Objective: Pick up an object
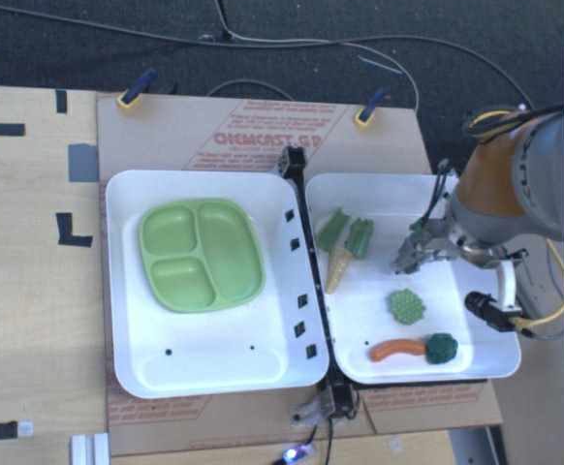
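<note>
Right now I count two white bins on the worktop (30,289): the left bin (127,289) carries one green divided plate (202,256), and the right bin (384,201) carries five small toy foods. Those are two green pods lying side by side, the left pod (332,229) and the right pod (360,237), one pale corn cone (337,268), one knobbly green ball (407,306), and one orange carrot (398,351) with a dark green tuft (441,348).

My gripper (408,258) hangs low over the right bin, reached in from the right under the grey arm (534,177) with its orange band (490,177). I cannot tell how far apart the fingers stand; they read as one dark cluster, and I see nothing between them.

Nearest the fingers is the green ball, just below them towards the near rim and apart from them; it is round, so it has no long axis. The two pods sit to the left of the fingers, slightly further from me, each with its long axis slanting from upper right to lower left. The corn cone lies left of the fingers too, just beneath the pods, its long axis steeply slanted and its narrow tip pointing down towards the near rim. The carrot lies furthest below the fingers, beyond the ball, its long axis nearly level, tuft end to the right.
</note>
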